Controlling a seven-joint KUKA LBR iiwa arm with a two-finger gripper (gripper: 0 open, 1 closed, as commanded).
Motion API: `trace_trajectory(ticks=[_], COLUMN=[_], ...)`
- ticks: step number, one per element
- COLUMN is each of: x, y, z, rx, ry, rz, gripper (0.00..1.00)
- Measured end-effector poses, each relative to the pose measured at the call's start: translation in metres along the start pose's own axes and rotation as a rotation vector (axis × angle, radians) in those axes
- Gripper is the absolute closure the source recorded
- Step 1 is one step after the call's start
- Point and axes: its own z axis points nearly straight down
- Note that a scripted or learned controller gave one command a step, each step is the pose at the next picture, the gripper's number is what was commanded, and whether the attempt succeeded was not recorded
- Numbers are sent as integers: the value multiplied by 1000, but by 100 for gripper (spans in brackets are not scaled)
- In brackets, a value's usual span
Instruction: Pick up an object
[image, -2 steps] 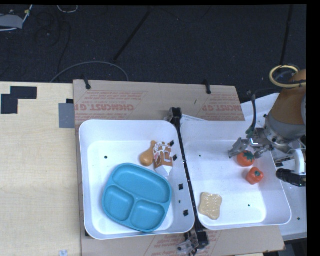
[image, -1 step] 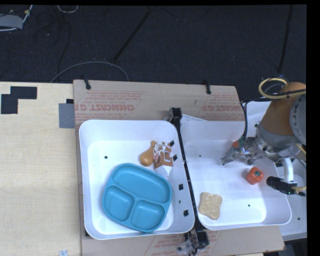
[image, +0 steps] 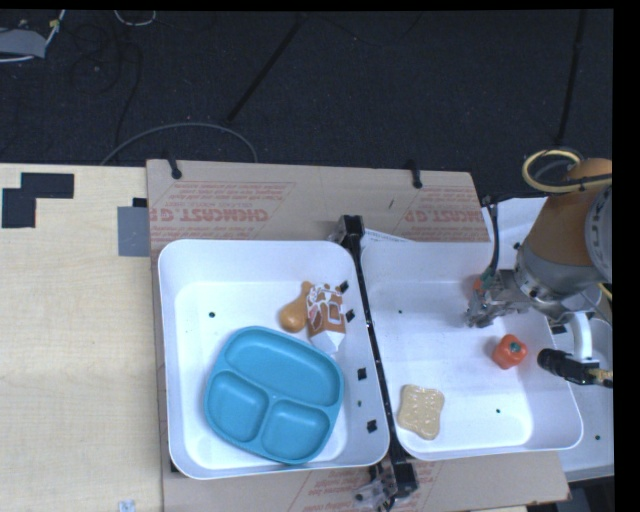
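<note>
I park my gripper (image: 484, 303) just up-left of the orange toy (image: 509, 351), ready to grab; jaws, I can't tell.

The arm (image: 575, 230) is cut off at the right edge; the gripper (image: 487, 305) is too blurred to read.

Blue divided plate (image: 272, 394), small orange-red object (image: 509, 351), pale tan waffle-like piece (image: 421, 411), two white bins (image: 190, 300).
</note>
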Motion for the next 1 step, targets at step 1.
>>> trace_trajectory(ticks=[1], x=[3], y=[5], z=[-43], rx=[-4], ry=[-1], rz=[-2], gripper=[100])
